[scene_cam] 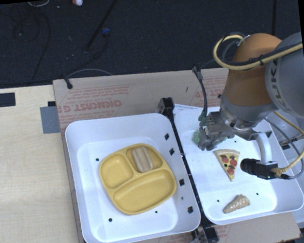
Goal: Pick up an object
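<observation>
My gripper (207, 137) is down in the right bin (292, 200), near its far left corner. A small green thing (197, 137) shows at the gripper's left side, partly hidden by it; I cannot tell whether it is held. A toy pizza slice (228, 162) lies just to the right of and below the gripper. Near the bin's front edge rests a tan wedge-shaped piece (236, 204).
The left bin (85, 153) bears a yellow divided plate (141, 193) with a tan sausage-like piece (141, 158) in its upper right compartment. A black divider (182, 164) runs between the two bins. The arm's orange band (248, 80) hangs over the right bin's far side.
</observation>
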You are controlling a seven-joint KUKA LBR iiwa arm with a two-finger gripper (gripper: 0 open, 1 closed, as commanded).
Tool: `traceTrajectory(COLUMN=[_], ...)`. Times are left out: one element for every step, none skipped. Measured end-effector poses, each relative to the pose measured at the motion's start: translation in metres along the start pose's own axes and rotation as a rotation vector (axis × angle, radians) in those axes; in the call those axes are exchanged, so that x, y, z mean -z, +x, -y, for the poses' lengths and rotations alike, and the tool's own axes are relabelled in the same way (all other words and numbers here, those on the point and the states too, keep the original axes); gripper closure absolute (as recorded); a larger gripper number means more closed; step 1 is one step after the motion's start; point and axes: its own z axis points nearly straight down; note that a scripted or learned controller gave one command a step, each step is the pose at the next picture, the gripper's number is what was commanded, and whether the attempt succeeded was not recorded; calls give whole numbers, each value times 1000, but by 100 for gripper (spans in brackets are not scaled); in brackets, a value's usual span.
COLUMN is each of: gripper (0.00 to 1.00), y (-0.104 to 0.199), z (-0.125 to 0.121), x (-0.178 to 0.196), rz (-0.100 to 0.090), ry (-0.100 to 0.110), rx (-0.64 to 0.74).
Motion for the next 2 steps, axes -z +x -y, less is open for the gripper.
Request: traceTrajectory(gripper=[100, 100], y=[52, 101], z=[-8, -12], x=[9, 16], rz=[1, 1], ry=[-3, -2], rx=[1, 1])
